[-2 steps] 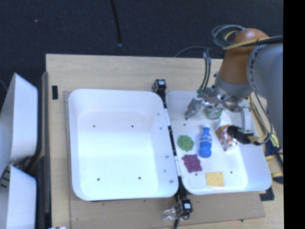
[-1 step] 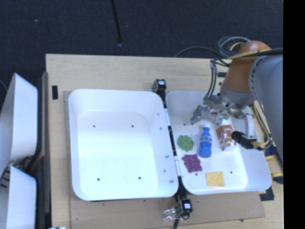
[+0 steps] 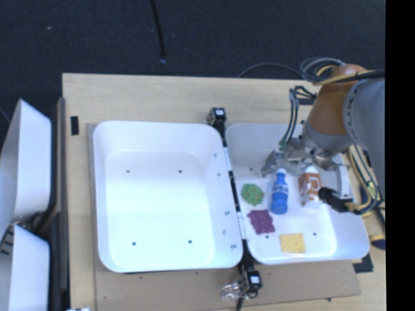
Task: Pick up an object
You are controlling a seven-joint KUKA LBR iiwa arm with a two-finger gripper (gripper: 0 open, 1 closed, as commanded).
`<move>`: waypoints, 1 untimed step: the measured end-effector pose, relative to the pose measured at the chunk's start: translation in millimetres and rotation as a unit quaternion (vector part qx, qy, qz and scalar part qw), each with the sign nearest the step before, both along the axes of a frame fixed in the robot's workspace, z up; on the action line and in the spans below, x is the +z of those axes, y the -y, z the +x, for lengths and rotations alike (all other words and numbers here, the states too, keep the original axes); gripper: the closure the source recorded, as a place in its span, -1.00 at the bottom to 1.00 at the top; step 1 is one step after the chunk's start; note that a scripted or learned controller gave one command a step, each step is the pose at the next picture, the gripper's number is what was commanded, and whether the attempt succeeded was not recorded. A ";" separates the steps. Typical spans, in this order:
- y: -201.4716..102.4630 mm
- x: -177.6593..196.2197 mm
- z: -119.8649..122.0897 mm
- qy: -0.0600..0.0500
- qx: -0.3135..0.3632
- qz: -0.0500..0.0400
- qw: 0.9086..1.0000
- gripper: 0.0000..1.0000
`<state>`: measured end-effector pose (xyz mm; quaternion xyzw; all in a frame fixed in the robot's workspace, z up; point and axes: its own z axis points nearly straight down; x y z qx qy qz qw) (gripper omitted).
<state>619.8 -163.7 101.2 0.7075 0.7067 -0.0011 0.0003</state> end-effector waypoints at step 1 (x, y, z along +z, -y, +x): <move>-3.1 0.0 -17.9 0.000 0.000 0.000 1.000 -1.00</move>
